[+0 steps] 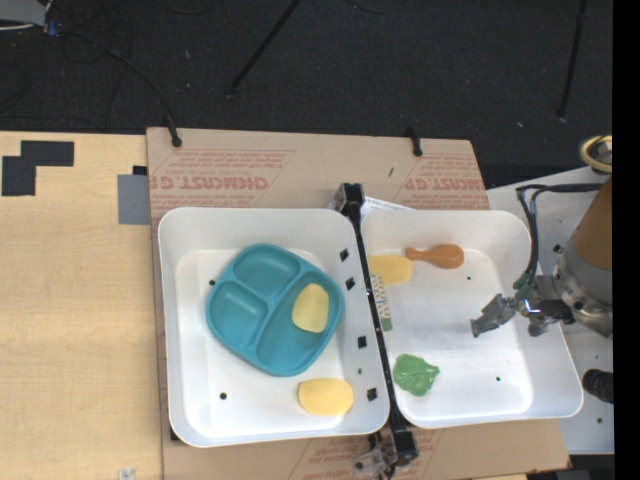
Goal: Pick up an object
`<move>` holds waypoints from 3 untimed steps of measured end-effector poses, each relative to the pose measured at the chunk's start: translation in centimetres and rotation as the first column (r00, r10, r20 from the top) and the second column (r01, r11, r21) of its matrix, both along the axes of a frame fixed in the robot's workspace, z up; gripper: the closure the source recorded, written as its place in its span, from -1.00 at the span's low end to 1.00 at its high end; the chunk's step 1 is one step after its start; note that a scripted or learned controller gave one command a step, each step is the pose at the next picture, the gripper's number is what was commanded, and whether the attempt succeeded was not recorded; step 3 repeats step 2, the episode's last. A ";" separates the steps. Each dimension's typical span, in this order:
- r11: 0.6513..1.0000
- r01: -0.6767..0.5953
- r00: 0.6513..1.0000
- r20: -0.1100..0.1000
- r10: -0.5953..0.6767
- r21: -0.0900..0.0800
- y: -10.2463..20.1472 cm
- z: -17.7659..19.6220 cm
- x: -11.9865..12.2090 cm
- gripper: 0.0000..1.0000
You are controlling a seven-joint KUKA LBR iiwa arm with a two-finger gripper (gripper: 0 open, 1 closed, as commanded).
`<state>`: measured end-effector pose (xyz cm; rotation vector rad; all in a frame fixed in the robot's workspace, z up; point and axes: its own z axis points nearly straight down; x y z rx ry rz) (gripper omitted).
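Where bins meet, three yellow pieces (311, 308)

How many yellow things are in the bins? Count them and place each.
3: one yellow piece on the teal plate, one below the plate in the left bin, one in the right bin beside the divider.

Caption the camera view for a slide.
Gripper hovers over the right bin near a green piece; teal plate sits in the left bin.
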<state>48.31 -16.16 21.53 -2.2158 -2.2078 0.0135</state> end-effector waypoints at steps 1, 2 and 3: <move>1.000 -0.003 1.000 0.012 0.003 -0.002 0.0 0.6 0.3 -1.00; 1.000 -0.003 1.000 0.008 0.003 -0.001 -0.7 -4.3 -0.3 -1.00; 1.000 -0.003 1.000 0.008 0.003 -0.001 -0.7 -4.3 -0.3 -1.00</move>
